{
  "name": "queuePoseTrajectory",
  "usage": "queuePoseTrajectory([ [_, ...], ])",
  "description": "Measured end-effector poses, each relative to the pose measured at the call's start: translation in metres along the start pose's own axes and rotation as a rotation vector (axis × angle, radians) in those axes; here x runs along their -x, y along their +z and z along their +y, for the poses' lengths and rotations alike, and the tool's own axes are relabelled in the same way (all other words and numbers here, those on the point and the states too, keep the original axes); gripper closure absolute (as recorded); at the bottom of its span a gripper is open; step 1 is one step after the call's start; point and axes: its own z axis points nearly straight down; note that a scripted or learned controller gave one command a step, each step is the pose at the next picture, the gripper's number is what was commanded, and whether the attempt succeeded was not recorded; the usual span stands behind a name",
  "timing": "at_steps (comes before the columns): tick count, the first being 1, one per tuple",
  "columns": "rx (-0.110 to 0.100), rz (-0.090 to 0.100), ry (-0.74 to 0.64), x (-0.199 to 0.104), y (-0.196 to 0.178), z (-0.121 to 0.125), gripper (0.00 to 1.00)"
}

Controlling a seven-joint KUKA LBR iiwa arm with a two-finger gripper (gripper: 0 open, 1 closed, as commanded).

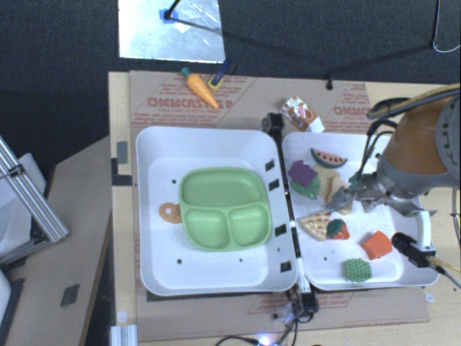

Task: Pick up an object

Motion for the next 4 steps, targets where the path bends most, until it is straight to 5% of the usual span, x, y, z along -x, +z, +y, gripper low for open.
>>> queuePoseTrajectory([
  [1,0.008,0.0,0.001,0.0,0.044,0.003,0.0],
  [2,0.015,0.001,0.0,0.0,0.03,0.005,1.0],
  [4,0.009,-0.003,-0.003,0.003,-0.077,0.006,1.0],
])
